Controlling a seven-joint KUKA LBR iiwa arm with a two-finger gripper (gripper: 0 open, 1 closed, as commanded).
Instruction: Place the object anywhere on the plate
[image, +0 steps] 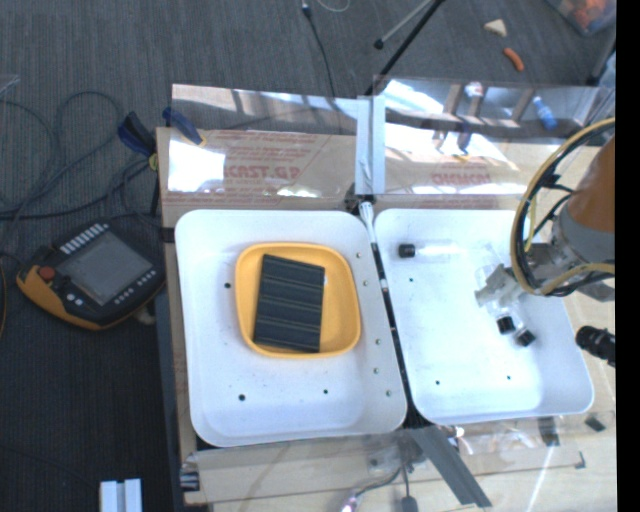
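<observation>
A: How did the jaws stand?

B: I could not tell. The gripper (503, 290) hung low over the right bin (470, 390), near its right side, but from above it read as a pale grey tangle, with two small dark tips (516, 331) just below it, and no clear gap or closure showed.

A: Was anything between them?

B: Nothing that I could see. The object, a dark ribbed slab (290, 301), lay flat on the yellow plate (345, 310) in the left bin (210, 380), well apart from the gripper. It sat roughly in the plate's middle, tilted a little off square, with yellow rim showing on every side.

A: And the arm?

B: It (585, 215) came in from the right edge, grey with its orange band at the top right, and yellow and black cables (530, 215) looped round the wrist.

A: Anything else in the right bin?

B: A small black piece (406, 251) near its upper left corner (too small to name).

A: Outside the bins?

B: A handheld pendant (90, 275) with a grey screen lay on the dark floor to the left, cords trailing from it. A cardboard panel (260, 170) stood behind the bins.
</observation>
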